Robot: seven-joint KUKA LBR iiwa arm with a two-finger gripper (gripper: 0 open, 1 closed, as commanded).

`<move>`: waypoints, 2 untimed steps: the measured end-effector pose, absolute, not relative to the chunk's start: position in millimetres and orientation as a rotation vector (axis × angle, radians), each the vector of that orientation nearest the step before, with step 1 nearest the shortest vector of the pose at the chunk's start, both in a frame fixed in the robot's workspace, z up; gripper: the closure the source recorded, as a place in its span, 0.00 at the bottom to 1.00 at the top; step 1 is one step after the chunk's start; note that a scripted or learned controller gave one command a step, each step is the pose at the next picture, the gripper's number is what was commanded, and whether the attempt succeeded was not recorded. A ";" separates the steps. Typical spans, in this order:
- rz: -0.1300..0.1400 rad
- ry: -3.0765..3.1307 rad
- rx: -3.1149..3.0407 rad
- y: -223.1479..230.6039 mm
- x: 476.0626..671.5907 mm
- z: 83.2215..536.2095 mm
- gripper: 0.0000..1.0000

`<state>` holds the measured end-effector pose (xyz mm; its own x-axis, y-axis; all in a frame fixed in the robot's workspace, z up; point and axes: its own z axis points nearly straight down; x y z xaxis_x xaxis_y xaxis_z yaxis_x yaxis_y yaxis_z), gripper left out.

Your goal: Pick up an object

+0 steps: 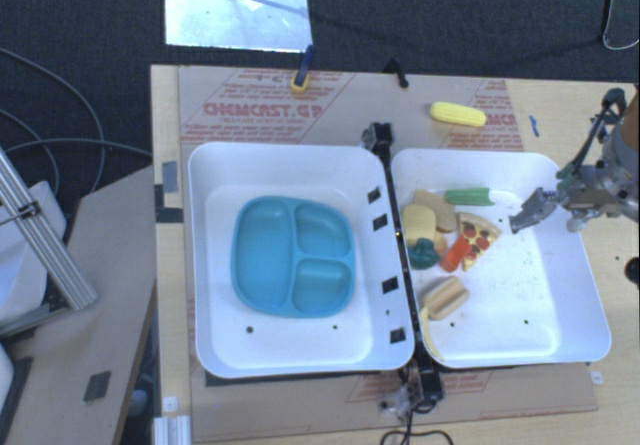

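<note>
Clearly the toys [450, 238] lie left of the tool [532, 211], in the right bin [575, 278]; if the tool is open or closed I cannot tell

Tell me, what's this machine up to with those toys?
A robot arm reaches in from the right, its claw hanging above the right bin, close to a heap of toy food: a pizza slice, a green piece, a hot dog. It holds nothing. The left bin has a blue divided plate, and a yellow toy lies on the bench outside.
</note>
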<state>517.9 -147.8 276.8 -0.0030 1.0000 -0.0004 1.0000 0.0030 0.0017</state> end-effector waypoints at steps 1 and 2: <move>-0.004 2.240 2.217 -80.8 531.1 165.8 0.00; 0.007 2.214 2.215 -98.1 557.5 102.0 0.00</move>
